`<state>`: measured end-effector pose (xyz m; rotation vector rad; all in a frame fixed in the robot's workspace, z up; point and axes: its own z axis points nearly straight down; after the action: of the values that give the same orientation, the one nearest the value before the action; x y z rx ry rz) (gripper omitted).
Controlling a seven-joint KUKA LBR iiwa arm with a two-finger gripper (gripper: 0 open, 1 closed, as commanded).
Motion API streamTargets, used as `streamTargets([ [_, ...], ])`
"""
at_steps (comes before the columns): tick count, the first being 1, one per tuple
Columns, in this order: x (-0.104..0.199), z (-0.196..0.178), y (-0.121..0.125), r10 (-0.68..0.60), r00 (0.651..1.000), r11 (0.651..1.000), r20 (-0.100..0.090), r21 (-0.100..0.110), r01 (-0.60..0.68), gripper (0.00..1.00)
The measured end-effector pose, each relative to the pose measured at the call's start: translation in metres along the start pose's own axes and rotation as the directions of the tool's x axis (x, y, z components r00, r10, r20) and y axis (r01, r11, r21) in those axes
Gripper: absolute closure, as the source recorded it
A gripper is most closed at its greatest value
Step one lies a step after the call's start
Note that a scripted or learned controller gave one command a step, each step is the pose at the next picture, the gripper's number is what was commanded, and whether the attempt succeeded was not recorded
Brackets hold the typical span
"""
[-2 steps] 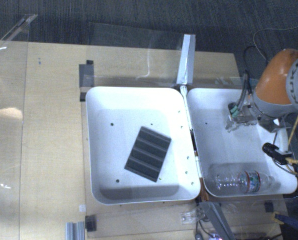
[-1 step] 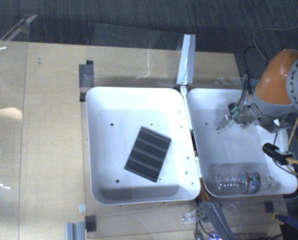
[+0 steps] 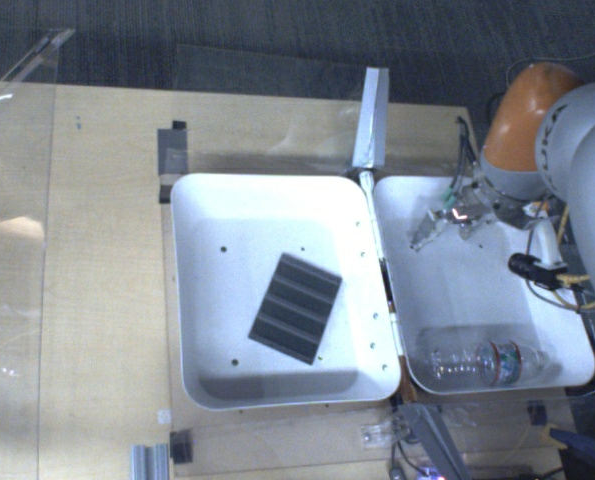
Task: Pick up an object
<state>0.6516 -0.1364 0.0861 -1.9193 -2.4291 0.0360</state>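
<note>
A dark grey ribbed rectangular block (image 3: pixel 297 308) lies flat and slanted in the middle of the left bin (image 3: pixel 207 218). Along the front wall of the right bin (image 3: pixel 567 368) a clear plastic bottle (image 3: pixel 477 361) lies on its side. My gripper (image 3: pixel 427 230) hangs over the back left part of the right bin, pointing left, well behind the bottle and apart from it. It is open, with nothing between its fingers.
The arm's grey body and orange band (image 3: pixel 522 118) cover the right bin's back right corner. Cables (image 3: pixel 542 268) hang over that bin's right side. A metal post (image 3: pixel 372 118) stands behind the seam between the bins, and wooden bench surrounds them.
</note>
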Motion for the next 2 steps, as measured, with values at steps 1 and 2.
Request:
streamTargets([
  [1, -0.031, 0.0, -0.066, 0.012, 1.0, 0.998, 0.024, -0.055, -0.011, 0.0],
  [2, 0.042, 0.002, -0.094, -0.201, 0.979, 0.978, 0.035, -0.053, 0.203, 0.0],
])
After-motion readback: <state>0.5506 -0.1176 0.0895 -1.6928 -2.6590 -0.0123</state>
